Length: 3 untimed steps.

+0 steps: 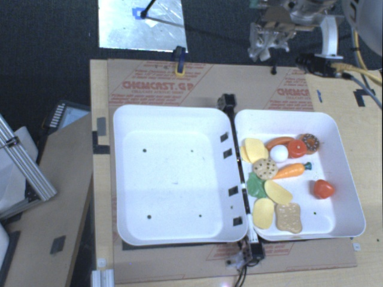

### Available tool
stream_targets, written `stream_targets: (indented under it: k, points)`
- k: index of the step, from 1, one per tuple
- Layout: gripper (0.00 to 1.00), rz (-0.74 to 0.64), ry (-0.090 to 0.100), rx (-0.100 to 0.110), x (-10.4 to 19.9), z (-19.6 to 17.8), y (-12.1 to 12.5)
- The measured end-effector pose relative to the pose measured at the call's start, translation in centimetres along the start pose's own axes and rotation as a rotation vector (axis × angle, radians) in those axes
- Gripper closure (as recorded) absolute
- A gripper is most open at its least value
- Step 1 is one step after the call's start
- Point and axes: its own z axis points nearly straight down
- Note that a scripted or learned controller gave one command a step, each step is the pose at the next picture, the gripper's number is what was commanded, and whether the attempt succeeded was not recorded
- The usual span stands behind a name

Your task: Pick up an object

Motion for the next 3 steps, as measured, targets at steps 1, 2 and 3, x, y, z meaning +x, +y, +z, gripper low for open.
stream_targets:
  k: [1, 2, 3]
  points:
    - [1.0, 0.0, 0.0, -0.001, -0.2, -3.1, 0.0]
    - [1.0, 0.006, 0.0, 0.0, -2.1, -5.4, 0.0]
    - [1.0, 0.006, -0.001, 0.0, -3.6, -7.4, 0.0]
